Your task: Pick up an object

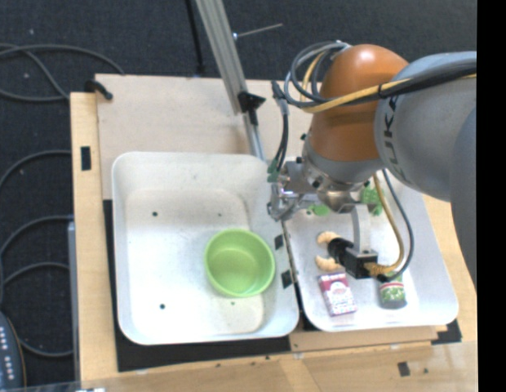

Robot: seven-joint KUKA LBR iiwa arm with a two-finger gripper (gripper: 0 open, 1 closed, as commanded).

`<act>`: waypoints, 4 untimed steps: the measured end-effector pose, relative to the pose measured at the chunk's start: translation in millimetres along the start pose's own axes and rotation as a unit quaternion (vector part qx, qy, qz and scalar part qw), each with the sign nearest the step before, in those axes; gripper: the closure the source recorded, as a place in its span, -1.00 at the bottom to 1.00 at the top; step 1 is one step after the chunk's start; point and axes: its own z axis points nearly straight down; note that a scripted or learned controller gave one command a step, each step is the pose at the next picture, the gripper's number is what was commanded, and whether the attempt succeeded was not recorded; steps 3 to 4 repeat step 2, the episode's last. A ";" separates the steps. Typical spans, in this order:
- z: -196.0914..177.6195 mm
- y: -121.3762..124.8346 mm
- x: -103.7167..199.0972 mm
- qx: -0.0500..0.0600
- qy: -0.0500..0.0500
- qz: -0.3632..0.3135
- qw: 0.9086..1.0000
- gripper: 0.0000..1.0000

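While poised over right bin [432,243]: gripper [279,207] at left rim.
Finger state indeterminate; green bowl [239,262] near left bin's [139,219] front-right corner.

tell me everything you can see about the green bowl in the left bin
The green bowl is a round, light-green bowl that looks like smooth plastic. It stands upright, mouth up, with nothing visible inside. It sits on the floor of the left bin, toward the near right corner, close to the wall it shares with the right bin. Nothing else touches it.
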 end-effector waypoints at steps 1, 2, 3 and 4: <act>-0.2 -21.4 37.9 0.000 0.001 -0.001 1.000 1.00; 0.0 -20.7 35.8 -0.001 0.001 0.002 1.000 -1.00; 0.0 -20.7 35.8 -0.001 0.001 0.002 1.000 -1.00; 0.0 -20.7 35.8 -0.001 0.001 0.002 1.000 -1.00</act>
